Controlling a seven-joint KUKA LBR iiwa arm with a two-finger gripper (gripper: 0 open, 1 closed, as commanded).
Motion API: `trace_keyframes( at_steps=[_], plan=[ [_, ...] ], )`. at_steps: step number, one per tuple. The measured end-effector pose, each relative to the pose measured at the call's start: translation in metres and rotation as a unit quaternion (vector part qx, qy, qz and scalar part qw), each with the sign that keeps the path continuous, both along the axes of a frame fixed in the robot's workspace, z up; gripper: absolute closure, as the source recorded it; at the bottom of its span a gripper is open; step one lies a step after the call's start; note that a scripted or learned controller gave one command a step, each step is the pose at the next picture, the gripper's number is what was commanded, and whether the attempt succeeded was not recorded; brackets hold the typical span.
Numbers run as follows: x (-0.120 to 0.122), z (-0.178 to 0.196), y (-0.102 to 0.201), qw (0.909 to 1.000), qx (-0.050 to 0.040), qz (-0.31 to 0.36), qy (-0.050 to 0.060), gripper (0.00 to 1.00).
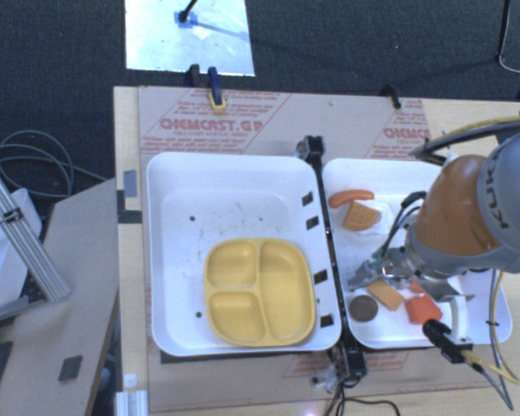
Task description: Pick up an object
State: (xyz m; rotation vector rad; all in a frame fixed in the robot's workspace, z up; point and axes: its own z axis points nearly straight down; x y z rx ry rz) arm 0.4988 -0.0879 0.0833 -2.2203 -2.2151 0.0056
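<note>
The right bin [390, 170] holds several small toy foods. An orange sausage [350, 198] lies at its far left, with a tan waffle-like piece [360, 217] just in front of it. Nearer the front lie a dark brown disc [362, 308], a tan block [386, 295] and a red piece [420, 308]. My gripper [373, 273] hangs low over the bin's left middle, just above the tan block and behind the brown disc. The arm's orange band and grey wrist hide the bin's right half. Nothing shows held in the gripper.
The left bin [160, 232] holds a yellow divided plate [260, 290] at its front right. A black-clipped divider rim [322, 232] runs between the two bins. A shiny metal sheet [188, 24] lies on the floor beyond the bench.
</note>
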Motion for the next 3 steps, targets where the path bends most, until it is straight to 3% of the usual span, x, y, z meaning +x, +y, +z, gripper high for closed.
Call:
trace_keyframes(
  at_steps=[1,2,3],
  plan=[
    [-0.005,0.054,0.074,1.0000,0.0018,0.003,-0.002,0.00],
    [0.077,0.105,0.005,0.9999,-0.0030,0.001,-0.010,0.00],
    [0.024,0.299,-0.014,0.9999,-0.0023,0.002,-0.014,0.00]
  ],
)
